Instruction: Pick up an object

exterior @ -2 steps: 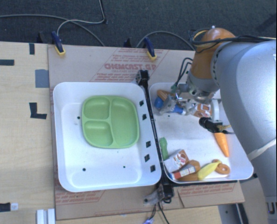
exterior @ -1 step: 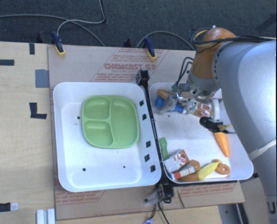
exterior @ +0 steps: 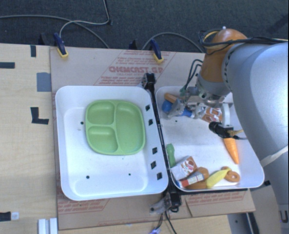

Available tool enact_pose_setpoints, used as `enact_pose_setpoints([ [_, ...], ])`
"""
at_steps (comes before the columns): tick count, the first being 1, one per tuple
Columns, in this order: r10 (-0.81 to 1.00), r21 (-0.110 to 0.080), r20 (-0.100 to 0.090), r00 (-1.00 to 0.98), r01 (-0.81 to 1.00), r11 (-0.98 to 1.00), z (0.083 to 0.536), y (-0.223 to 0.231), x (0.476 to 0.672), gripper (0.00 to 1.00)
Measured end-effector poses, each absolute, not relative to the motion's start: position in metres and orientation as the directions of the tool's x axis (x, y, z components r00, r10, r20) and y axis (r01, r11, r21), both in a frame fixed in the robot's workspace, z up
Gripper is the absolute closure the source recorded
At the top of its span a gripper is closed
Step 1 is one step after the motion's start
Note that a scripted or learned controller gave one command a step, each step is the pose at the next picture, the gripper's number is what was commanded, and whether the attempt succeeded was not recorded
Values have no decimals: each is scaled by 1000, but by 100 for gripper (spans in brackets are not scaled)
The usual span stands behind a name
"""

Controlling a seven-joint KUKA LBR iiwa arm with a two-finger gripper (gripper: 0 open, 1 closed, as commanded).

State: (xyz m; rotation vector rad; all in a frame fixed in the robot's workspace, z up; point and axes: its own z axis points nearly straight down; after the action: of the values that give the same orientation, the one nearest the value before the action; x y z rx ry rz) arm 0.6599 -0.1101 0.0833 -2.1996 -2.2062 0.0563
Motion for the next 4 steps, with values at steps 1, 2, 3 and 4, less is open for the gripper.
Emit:
enact_pose_setpoints([
  [1, 1000, -40, -4, -4, 999, 4, 83, -115, 661, 0],
  [2, 1000, -37, -17, 1, 999, -2, 83, -108, 660, 0],
  [3, 1000, -38, -8, -2, 999, 2, 83, -112, 661, 0],
  [4, 1000, -37, -9, -2, 999, 2, 83, -112, 661, 0],
])
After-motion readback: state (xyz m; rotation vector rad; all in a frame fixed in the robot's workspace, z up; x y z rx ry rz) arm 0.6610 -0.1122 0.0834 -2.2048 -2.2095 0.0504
